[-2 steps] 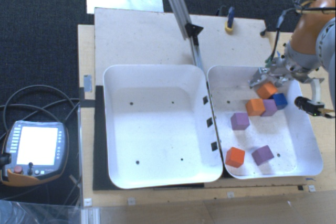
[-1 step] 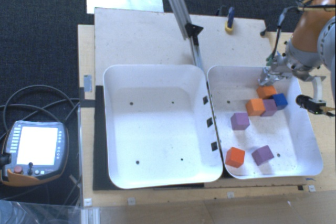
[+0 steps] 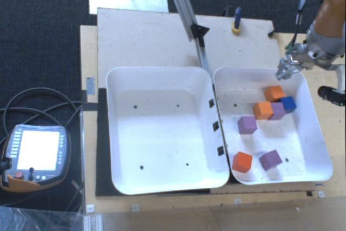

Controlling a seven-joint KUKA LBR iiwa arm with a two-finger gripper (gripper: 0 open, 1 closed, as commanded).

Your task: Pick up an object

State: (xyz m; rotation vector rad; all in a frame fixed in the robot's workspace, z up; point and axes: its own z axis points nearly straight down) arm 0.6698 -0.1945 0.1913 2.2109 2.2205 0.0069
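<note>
While claw (image 3: 285, 72) hovers over right bin's (image 3: 313, 132) upper right rim, finger state unclear; six blocks inside bin: orange block (image 3: 274, 93), blue block (image 3: 288, 104) nearest claw; left bin (image 3: 121, 132) alongside on desk (image 3: 146, 35).

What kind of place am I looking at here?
Probably a robotics lab test bench: a robot arm's end effector hangs over a white bin of coloured blocks, with a handheld control pendant beside the bench.
</note>
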